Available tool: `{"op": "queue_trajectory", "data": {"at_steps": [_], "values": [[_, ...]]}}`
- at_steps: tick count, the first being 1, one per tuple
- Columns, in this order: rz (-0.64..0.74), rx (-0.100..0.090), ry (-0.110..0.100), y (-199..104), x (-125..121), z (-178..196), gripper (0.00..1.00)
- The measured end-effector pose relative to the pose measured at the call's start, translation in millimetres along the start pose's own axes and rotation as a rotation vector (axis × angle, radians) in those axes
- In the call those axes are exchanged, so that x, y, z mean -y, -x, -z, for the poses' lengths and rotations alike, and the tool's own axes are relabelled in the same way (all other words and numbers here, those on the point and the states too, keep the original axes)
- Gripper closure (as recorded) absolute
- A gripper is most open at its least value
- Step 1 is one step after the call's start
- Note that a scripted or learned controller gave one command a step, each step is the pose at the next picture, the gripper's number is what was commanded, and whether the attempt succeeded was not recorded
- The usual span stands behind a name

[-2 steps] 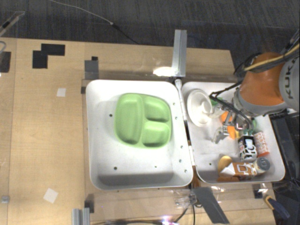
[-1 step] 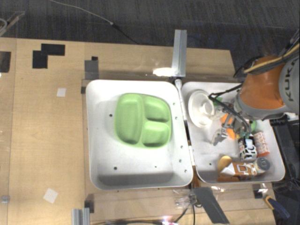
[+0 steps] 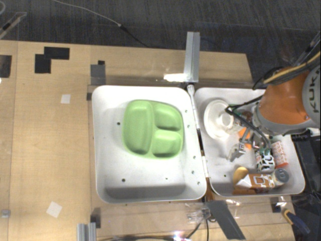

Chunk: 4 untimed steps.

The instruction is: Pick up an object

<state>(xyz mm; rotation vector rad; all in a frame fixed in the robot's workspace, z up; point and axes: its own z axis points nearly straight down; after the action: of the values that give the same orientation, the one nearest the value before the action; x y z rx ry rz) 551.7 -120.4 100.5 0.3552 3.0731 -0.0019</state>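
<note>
**Gripper low in the right bin, among the clutter**

Your gripper (image 3: pixel 239 149) sits down inside the right bin (image 3: pixel 216 177), near its middle, with the metal fingers pointing toward the bin floor. Whether they are apart or pressed together, you cannot tell from this angle; the tips are small and mixed up with wires and the objects around them. Nothing can be seen between them.

Above the gripper, the orange band (image 3: pixel 283 104) of the arm covers the bin's upper right part, and dark cables run from it toward the left.

Just to the left of the gripper stands a white cup (image 3: pixel 216 118), close to the bin's upper left corner. A small orange piece (image 3: pixel 243 133) shows right beside the wrist. To the right of the gripper stands a black-and-white patterned object (image 3: pixel 265 161), with an orange-and-white tube (image 3: pixel 279 153) just beside it. Along the bin's near wall you have a yellowish rounded item (image 3: pixel 241 173), a brown-and-white packet (image 3: pixel 259 182) and a grey round cap (image 3: pixel 281 175), all close together.

The left bin (image 3: pixel 108 149) holds a green divided tray (image 3: pixel 152 128), lying flat toward its far side, well apart from the gripper.
</note>
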Motion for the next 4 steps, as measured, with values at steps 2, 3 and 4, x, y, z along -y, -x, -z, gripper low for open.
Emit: {"op": "queue_trajectory", "data": {"at_steps": [2,3,4], "values": [[0.314,-0.011,-0.001,42,6,-2,0.0],[0.25,-0.019,0.003,68,7,-1,0.0],[0.173,-0.007,-0.002,50,-4,-2,0.0]]}}
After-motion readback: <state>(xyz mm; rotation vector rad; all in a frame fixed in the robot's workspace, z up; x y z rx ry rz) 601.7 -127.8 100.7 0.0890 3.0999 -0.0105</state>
